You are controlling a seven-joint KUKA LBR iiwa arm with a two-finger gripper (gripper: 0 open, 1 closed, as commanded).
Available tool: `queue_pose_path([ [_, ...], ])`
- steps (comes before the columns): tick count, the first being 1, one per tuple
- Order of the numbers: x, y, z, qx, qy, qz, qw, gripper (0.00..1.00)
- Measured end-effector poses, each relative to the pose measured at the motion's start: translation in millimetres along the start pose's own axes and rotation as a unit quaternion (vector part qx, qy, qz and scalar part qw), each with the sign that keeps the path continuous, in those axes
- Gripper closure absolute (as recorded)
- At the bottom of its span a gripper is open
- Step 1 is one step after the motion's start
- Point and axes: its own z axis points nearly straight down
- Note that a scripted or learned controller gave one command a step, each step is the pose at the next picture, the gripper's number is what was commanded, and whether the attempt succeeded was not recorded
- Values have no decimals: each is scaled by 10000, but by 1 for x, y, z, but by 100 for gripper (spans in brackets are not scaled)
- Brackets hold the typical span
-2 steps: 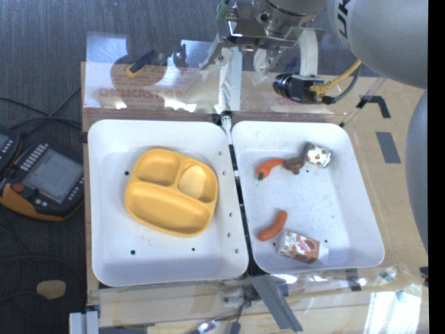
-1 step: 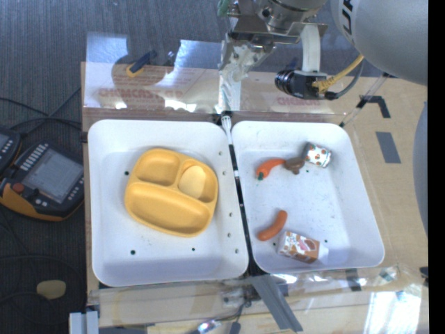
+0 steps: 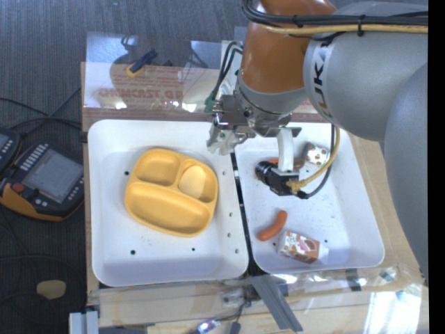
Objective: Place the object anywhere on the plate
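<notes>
Dark grey carpet surrounds the bench, and far to the left of the plate a black and orange hand-held control pendant [image 3: 38,176] lies on it among cables. Behind the plate, a brown cardboard sheet under clear film [image 3: 149,89] lines the bench's back edge. The left shallow white bin [image 3: 104,256] bears the yellow moulded plate with three compartments [image 3: 170,190], and nothing plainly lies on it.

Just right of the plate's far corner, over the seam where the two bins meet, hangs the metal two-finger gripper [image 3: 221,139] under the grey arm with its orange band [image 3: 285,40]. Whether it is clenched or released I cannot tell, and no thing is seen in it.

Further right of the plate, the right white bin [image 3: 351,214] holds three loose things. A small orange-red sausage [image 3: 272,226] lies on a slant, nearest the plate, with a brown and white printed packet [image 3: 300,247] just beside its lower end. A small white and red thing [image 3: 316,154], too small to name, lies nearer the back.

The object to be placed is most likely one of these, so the task looks barely begun.

Several things could go wrong. A straight descent here would strike the bin walls. The round sausage may roll or slip from a pinch, and the packet beside it could be nudged or caught along. A release near the plate's rim could let the thing tumble off.
</notes>
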Motion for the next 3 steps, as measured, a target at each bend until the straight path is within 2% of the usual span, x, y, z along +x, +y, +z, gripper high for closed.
queue_pose_path([
  [1,68,-23,11,-2,1,-14,10000,100],
  [2,67,-23,10,-2,2,-11,10000,0],
  [3,67,-23,2,13,-3,-17,10000,100],
])
